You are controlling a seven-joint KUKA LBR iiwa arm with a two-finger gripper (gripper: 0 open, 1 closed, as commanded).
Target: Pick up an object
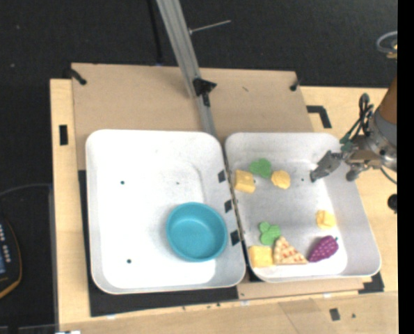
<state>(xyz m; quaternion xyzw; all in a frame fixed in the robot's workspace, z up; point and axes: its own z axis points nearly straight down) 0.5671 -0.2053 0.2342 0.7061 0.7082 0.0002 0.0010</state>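
**Gripper poised over the right bin's far right edge**

The gripper (337, 165) is seen with its fingers spread apart and nothing held between them. In the right bin (300, 145) eight small toys are scattered: two green pieces (261, 167), four yellow pieces (281, 179), one pizza slice (287, 252) and one purple grape bunch (323, 248). One blue bowl (195, 231) is placed in the left bin (137, 172). Nothing is found directly beneath the fingers.

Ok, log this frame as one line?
gripper above right bin, upper right | holding nothing | toy food in right bin | blue bowl in left bin
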